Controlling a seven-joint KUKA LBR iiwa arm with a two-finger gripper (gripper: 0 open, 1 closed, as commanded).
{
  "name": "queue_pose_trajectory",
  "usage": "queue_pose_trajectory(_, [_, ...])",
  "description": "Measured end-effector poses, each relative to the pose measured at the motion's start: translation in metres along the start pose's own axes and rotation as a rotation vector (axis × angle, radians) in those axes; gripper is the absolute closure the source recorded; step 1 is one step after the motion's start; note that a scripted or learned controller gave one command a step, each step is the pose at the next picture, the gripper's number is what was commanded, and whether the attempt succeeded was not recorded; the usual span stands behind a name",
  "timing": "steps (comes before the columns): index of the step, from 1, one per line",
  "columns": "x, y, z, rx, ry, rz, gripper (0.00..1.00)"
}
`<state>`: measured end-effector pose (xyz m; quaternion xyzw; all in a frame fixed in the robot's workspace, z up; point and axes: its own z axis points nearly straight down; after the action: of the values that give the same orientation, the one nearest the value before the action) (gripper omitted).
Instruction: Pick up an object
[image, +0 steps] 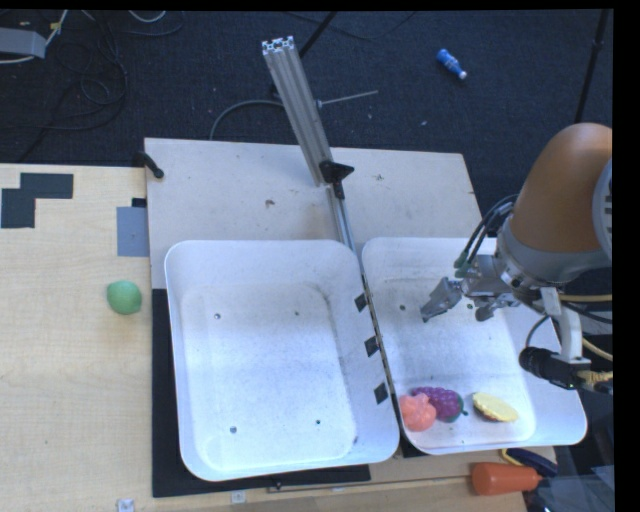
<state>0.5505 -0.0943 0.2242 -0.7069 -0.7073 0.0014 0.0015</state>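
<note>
In the right bin (560, 425) three small objects lie along the near wall: a pink-red lump (416, 412), a purple bunch of grapes (441, 401) touching it, and a yellow piece (495, 408) further right. My gripper (462, 306) hangs over the middle of this bin, well back from those objects. Its two dark fingers are spread apart and open, with nothing between them. The orange-banded wrist (565, 195) rises behind it at the right.
The left bin (200, 270) lies beside the right one, with a black-clipped divider (370, 345) between them. A green ball (124, 297) rests on the wooden bench at far left. An orange object (505, 477) lies outside the right bin's near edge. A metal rail (305, 110) slants up behind.
</note>
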Motion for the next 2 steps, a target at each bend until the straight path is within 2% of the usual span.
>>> queue_pose_trajectory(2, [0.0,0.013,0.093,0.0,0.0,0.0,0.0])
